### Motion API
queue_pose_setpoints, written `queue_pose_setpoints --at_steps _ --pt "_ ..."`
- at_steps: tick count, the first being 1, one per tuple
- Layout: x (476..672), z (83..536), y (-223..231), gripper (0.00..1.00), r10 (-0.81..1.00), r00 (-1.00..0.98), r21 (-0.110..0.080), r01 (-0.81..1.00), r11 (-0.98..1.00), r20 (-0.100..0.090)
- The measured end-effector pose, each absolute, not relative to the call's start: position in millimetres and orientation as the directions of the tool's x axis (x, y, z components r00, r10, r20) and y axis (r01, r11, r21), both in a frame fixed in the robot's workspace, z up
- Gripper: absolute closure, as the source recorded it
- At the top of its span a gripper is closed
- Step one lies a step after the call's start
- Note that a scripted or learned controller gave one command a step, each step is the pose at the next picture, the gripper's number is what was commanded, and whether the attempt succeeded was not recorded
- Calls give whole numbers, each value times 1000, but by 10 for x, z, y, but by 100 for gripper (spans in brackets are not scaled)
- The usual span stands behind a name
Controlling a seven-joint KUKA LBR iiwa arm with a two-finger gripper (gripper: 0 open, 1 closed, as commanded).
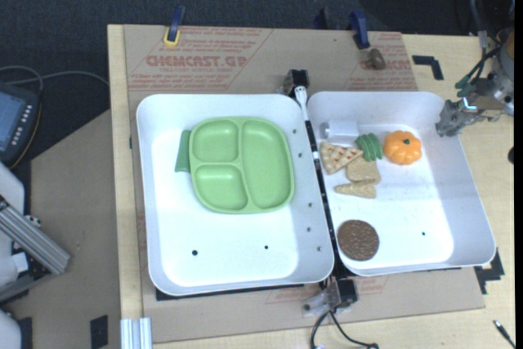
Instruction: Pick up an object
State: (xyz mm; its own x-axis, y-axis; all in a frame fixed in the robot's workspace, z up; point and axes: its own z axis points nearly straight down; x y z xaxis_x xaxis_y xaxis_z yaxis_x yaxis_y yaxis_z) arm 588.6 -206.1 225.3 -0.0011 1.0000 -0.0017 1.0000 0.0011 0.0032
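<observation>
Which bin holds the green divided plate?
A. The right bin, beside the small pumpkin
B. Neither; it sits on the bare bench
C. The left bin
C: the green divided plate lies in the left bin, while the small pumpkin sits in the right bin.

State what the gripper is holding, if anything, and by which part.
Nothing: the gripper sits at the right bin's upper right rim, apart from the orange pumpkin and other items.

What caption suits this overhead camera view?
Gripper at right bin's rim; toy pumpkin nearby, green tray in left bin.
</observation>
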Motion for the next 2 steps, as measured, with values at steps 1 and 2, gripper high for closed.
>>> queue_pose_setpoints --at_steps 1,2 --pt "5803 2160 -1477 100 1000 -5 -3 1000 5 4" --pt "5728 2094 -989 100 1000 -5 -3 1000 5 3"
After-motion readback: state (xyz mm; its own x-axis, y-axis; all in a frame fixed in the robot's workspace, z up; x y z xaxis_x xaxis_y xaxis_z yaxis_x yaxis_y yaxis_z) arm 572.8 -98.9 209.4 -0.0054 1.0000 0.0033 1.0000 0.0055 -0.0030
